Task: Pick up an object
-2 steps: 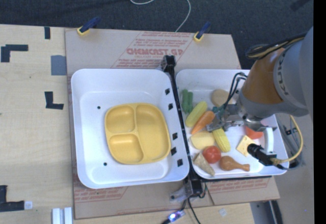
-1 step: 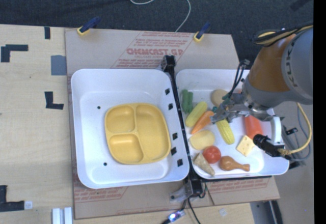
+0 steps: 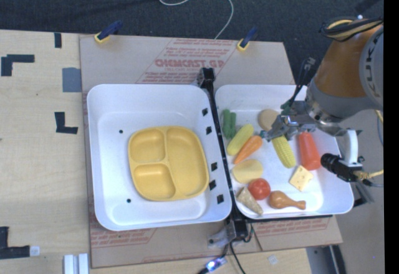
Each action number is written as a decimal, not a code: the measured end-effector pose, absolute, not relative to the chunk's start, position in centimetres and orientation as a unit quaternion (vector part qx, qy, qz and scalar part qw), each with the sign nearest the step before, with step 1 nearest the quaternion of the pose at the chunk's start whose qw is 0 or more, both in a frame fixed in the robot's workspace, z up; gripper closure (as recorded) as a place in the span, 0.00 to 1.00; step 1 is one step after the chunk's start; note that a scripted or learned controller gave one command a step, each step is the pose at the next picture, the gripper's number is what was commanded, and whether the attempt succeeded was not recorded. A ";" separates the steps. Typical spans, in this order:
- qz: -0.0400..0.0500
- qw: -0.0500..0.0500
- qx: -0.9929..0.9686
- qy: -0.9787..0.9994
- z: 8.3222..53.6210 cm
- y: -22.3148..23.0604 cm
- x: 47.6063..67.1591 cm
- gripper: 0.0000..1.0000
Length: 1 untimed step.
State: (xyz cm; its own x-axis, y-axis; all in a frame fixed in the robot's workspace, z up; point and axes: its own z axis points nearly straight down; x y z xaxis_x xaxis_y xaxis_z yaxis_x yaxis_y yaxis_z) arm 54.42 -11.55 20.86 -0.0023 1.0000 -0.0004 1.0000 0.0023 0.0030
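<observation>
Tool (image 3: 278, 131) hovers just above the corn cob (image 3: 283, 151); finger spread unclear.

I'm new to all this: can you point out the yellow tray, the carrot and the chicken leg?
yellow tray (image 3: 167, 162): camera view, centre divider of the tray.
carrot (image 3: 248, 149): camera view, middle of its orange body.
chicken leg (image 3: 282, 200): camera view, its thick meaty end.

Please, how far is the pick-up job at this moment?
Done: the arm has reached into the right bin, and the gripper is low over the corn and carrot. In hand: nothing visibly between its fingers. Left: grasp one food item and lift it. The yellow tray sits in the left bin.
</observation>
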 end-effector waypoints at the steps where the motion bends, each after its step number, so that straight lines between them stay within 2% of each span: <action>1: 0.000 0.000 0.707 0.708 22.5 -11.5 54.5 1.00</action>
